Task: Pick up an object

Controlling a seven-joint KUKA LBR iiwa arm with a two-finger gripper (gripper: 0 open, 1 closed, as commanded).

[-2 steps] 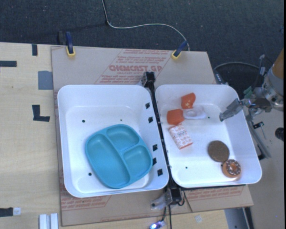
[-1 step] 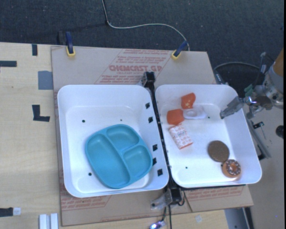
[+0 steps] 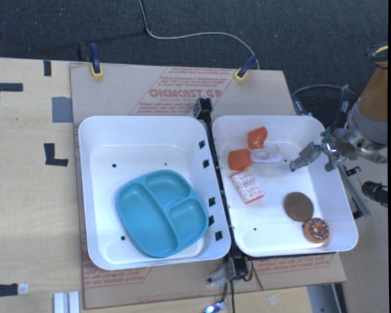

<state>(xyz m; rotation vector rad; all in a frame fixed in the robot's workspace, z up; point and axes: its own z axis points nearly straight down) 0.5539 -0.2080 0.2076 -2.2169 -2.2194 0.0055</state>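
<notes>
Camera view: two white bins side by side on a cardboard sheet [image 3: 182, 90]. In left bin [image 3: 98, 142], a blue divided plate [image 3: 161, 212], long axis running from far-left to near-right, close to the near edge. In right bin [image 3: 335, 237], near the far-left corner, two orange-red blocks: one [image 3: 257, 137] further back, the other [image 3: 239, 159] just beside the dividing edge. Between and right of them, a clear plastic piece [image 3: 267, 154], hard to read. Below the nearer block, a small white packet with red print [image 3: 247, 187], long axis pointing from far-left to near-right. Toward the near-right corner, a brown round cookie [image 3: 299, 206], and touching the near-right edge, a sprinkled doughnut [image 3: 316, 230]. Gripper [image 3: 313, 155] above the right edge of the right bin, fingers spread apart, pinching nothing, pointing toward the left.
</notes>
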